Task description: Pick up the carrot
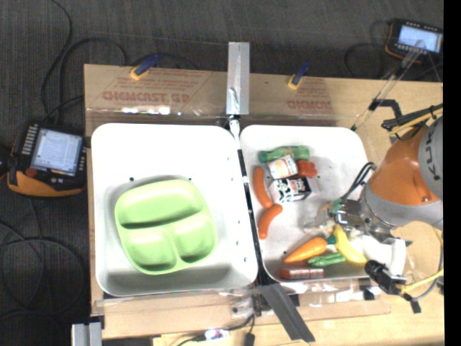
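The carrot is orange and tapered. It lies slantwise near the front of the right bin, with its thick end beside a yellow banana. My gripper hangs over the bin's right side, just above and to the right of the carrot's thick end. It sits below the grey wrist and orange band. Nothing of the carrot shows inside the gripper.
The right bin also holds two orange sausages, a black-and-white carton, a small can, green and red items, a green pod and a dark red stick. A green divided plate lies in the left bin.
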`<control>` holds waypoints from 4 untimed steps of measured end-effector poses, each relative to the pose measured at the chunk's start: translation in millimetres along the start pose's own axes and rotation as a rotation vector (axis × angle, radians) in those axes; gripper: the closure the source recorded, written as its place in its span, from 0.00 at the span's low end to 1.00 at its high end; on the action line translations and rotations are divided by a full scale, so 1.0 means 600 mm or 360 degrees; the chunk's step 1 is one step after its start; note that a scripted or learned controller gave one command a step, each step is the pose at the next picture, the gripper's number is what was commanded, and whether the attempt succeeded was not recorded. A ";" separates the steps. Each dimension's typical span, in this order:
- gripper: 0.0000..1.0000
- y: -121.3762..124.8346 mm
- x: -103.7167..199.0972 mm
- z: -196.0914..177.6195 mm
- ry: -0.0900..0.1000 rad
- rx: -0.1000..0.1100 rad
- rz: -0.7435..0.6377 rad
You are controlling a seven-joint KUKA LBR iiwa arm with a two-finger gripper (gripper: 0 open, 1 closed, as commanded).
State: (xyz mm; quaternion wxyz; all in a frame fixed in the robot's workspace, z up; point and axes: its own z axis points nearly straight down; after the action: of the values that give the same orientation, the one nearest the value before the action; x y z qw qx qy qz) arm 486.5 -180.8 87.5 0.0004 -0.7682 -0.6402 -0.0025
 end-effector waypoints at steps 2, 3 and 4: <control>0.00 -0.017 0.065 -0.099 -0.0003 0.0014 -0.1079; 0.00 -0.020 0.100 -0.002 -0.0010 0.0001 -0.1135; 0.00 -0.015 0.089 0.000 0.0002 -0.0004 -0.1102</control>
State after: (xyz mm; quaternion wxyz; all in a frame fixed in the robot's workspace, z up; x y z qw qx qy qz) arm 487.3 -126.5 87.8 -0.0010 -0.5053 -0.8629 -0.0037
